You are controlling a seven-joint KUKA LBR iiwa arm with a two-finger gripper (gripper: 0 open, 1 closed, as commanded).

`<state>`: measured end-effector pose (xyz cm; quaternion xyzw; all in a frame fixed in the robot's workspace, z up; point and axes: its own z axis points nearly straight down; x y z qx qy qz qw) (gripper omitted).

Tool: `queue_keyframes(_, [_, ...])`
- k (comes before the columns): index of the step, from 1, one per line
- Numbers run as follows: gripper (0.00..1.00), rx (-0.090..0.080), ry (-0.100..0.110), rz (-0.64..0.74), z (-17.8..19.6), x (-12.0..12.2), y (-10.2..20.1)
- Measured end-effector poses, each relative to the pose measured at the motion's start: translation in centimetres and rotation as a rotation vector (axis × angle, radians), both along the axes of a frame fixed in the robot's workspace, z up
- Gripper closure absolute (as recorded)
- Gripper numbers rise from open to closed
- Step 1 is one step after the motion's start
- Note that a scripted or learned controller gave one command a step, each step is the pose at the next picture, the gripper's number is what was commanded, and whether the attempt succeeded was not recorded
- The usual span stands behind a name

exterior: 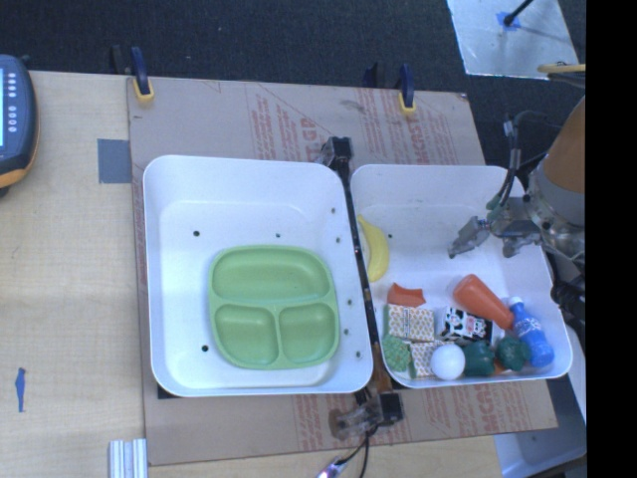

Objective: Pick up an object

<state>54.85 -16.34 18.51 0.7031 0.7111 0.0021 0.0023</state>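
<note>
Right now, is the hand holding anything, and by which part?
Nothing is held: the hand hovers open over bare floor of the right bin, apart from the objects below.

I see a light wooden bench [60, 297] with a cardboard sheet [299, 118] clamped on top by blue-handled clamps [140, 76]. Beyond it lies dark carpeted floor [249, 18], with a pale sheet [508, 23] lying at upper right.

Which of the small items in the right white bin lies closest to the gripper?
The orange cone-shaped piece, just below the gripper; the yellow banana and white ball lie farther.
</note>
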Motion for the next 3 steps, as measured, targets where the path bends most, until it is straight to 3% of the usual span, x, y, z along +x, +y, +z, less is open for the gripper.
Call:
queue_keyframes(1, [0.0,0.003,0.018,-0.006,-9.9,-2.4,0.8])
queue_keyframes(2, [0.0,-0.009,-0.013,-0.004,0.8,11.5,-4.7])
queue_keyframes(3, [0.0,0.005,0.02,-0.009,-2.5,1.1,0.3])
